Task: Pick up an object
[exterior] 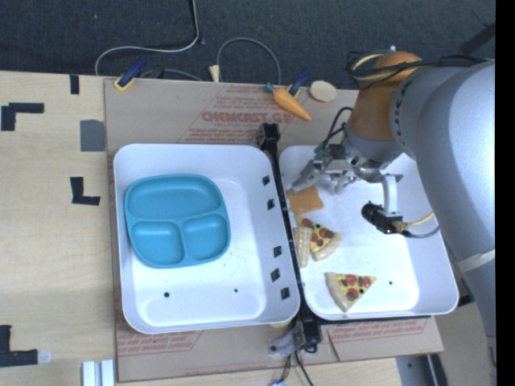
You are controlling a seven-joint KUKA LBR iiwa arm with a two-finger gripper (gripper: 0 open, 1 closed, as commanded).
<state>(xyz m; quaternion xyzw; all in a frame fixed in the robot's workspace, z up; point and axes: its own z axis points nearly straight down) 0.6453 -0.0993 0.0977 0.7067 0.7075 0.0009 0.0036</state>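
In the right bin, my gripper hangs near the back left corner, reaching in from the right under the orange wrist band. Just below it lies a flat brown toast piece, close to the gripper's lower left end; whether they touch I cannot tell. A pizza slice lies in front of the toast by the bin's left wall. A second pizza slice rests near the front edge.
The left bin holds a blue divided plate. A toy carrot and a pale round piece lie on the cardboard behind the bins. A black cable plug hangs over the right bin. The grey arm covers the right side.
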